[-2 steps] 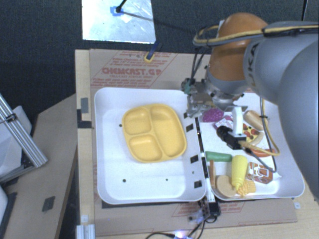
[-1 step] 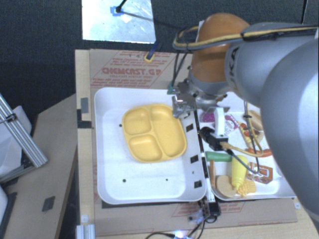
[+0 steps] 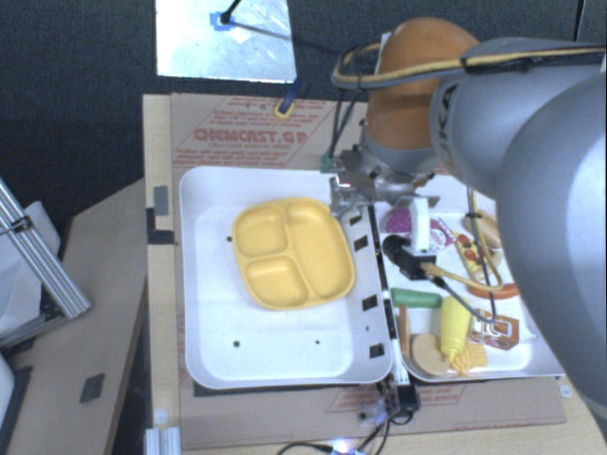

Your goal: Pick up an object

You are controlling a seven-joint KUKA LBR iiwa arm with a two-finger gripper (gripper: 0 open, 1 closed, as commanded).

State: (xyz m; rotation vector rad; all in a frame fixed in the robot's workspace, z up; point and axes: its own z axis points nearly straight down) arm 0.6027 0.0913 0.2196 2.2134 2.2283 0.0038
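A yellow divided plate (image 3: 289, 254) lies in the left white bin (image 3: 209, 282). The right bin (image 3: 531, 358) holds several toy foods: a yellow corn cob (image 3: 453, 330), a green piece (image 3: 417, 299), a purple piece (image 3: 398, 221), a tan round piece (image 3: 427, 354) and a red sausage (image 3: 495, 290). My gripper (image 3: 349, 197) hangs over the divider between the bins, just beyond the plate's far right corner. The arm hides much of the right bin.
A cardboard sheet (image 3: 247, 136) lies under both bins. A shiny square panel (image 3: 226, 27) sits at the back left. The big grey arm (image 3: 531, 140) covers the right side of the view. A metal frame (image 3: 28, 254) stands at the far left.
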